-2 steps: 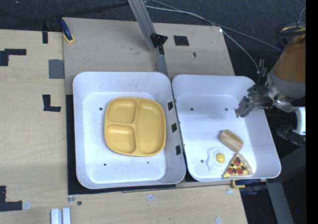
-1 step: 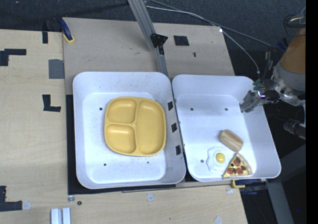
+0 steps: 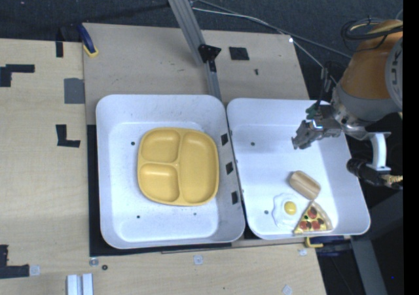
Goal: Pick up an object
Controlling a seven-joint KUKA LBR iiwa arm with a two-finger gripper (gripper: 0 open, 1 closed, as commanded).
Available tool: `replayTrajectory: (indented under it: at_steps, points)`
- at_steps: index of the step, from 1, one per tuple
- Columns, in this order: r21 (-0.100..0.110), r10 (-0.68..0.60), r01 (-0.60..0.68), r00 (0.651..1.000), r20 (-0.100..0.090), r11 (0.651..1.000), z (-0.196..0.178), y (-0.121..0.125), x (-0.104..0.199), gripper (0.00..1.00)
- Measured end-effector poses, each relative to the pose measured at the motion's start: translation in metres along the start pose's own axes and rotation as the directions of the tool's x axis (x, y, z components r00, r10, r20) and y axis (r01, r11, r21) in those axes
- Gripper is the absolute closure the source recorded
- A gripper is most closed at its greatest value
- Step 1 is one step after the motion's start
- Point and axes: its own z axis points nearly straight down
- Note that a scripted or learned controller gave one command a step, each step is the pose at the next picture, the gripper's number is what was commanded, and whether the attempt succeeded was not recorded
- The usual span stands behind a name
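In the right bin [image 3: 262, 156] lie three toy foods: a tan bread roll [image 3: 305, 184], a fried egg [image 3: 286, 209] and a pizza slice [image 3: 313, 220], all near the bin's front right corner. My gripper [image 3: 305, 135] hangs over the upper right part of that bin, above and behind the bread roll, apart from it. Nothing shows between its dark fingers. A yellow divided plate [image 3: 177, 165] sits in the middle of the left bin [image 3: 118, 156].
The orange-banded arm [image 3: 370, 78] reaches in from the right over the right bin's rim. A grey metal strut [image 3: 190, 19] slants down to the gap between the bins. The wooden bench [image 3: 39, 123] surrounds both bins.
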Motion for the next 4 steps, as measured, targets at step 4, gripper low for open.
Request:
replayTrajectory:
  at_steps: [4]
  points:
    - [0.0, -0.002, 0.002, 1.0, 0.0, 1.0, -0.008, 0.015, 0.241, 1.0]
